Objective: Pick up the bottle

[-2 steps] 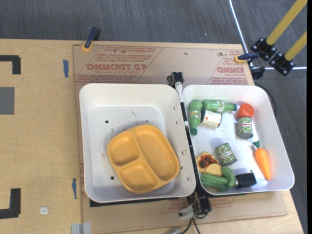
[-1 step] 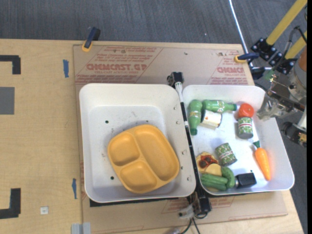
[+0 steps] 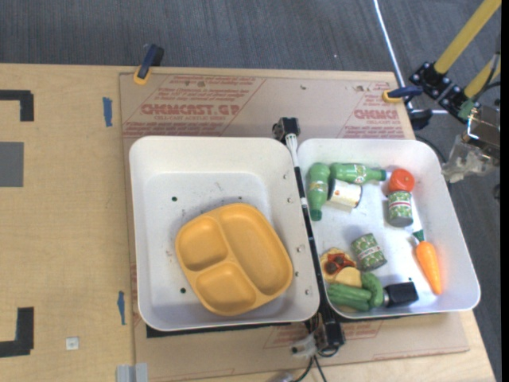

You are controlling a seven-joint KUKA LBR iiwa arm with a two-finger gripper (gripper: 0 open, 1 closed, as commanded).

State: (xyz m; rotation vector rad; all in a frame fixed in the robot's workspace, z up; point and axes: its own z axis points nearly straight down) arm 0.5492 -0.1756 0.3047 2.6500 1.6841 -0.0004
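Here the bottle is a small green toy with a rounded body and a narrower neck, lying on its side in the upper left corner of the right bin, close against the wall it shares with the left bin. A second green bottle lies across its top end, and a white block sits just beside both. Farther right stand a red-capped can, a carrot and a green-labelled can. The gripper hangs at the bin's upper right rim, well apart from the bottle, with the whole bin between them; whether it is parted or closed cannot be told. A yellow divided plate rests in the left bin.
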